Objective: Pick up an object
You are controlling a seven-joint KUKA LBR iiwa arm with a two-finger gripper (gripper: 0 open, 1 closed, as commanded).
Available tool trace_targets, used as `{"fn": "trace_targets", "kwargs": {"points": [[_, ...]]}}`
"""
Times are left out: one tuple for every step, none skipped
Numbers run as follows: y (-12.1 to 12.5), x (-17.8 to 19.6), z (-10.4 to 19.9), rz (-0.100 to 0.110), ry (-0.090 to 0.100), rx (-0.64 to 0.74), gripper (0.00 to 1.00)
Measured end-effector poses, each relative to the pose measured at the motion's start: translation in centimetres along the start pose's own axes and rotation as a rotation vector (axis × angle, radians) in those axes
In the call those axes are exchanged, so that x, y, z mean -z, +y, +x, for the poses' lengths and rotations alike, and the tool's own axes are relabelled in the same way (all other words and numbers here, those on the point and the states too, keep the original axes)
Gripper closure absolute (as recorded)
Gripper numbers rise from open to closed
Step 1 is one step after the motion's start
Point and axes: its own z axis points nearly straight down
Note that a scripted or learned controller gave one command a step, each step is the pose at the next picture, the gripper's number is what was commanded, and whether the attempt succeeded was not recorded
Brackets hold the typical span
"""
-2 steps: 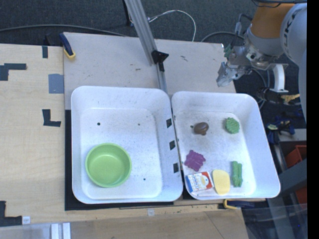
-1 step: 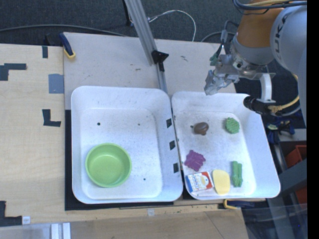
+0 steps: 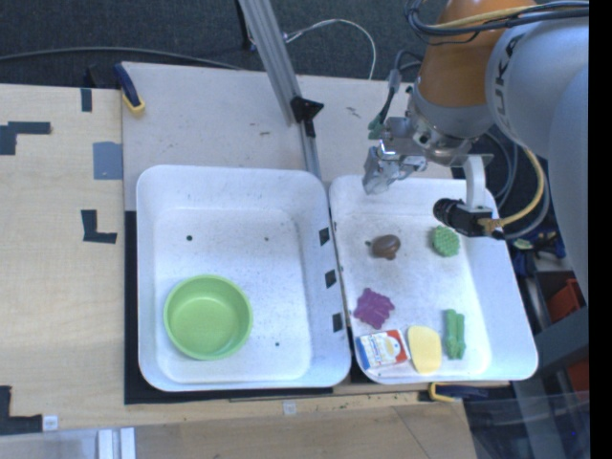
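Dark carpet showed behind a pale tabletop [image 3: 220, 103] that carried two shallow white bins side by side, the left bin [image 3: 153, 199] and the right bin [image 3: 502, 304]. A grey arm [image 3: 545, 65] with an orange band [image 3: 464, 41] above the wrist reached in from the right side of the view, and its tool [image 3: 381, 182] hung over the far rim of the right bin, close to that bin's far left corner. Whether the tool was open or closed could not be told, and nothing could be seen in its hold.

Just below the tool, toward the camera, a small brown object [image 3: 384, 247] lay on the bin floor. To the right of that, farther from the tool, sat a round green piece [image 3: 445, 241] near the bin's right wall. Further toward the camera from the tool lay a purple piece [image 3: 373, 307], and beyond it, at the near edge of the bin, a small white and red packet [image 3: 382, 350] sat beside a yellow piece [image 3: 425, 348]. A green bar-shaped piece [image 3: 453, 334] stood just to the right of the yellow one. All of these were apart from the tool.

Well away from the tool, in the near left part of the left bin, rested a light green bowl [image 3: 207, 316]. A slanted grey metal rail [image 3: 277, 65] crossed the tabletop to the left of the tool, ending near the gap between the bins.
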Motion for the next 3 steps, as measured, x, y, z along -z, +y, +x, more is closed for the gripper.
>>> {"fn": "trace_targets", "kwargs": {"points": [[-1.6,-0.5,4.7,0.000,0.000,0.000,1.00],[-4.1,-1.3,8.2,0.001,-0.001,-0.001,1.00],[-6.4,-1.7,11.9,0.001,-0.001,0.000,1.00]]}}
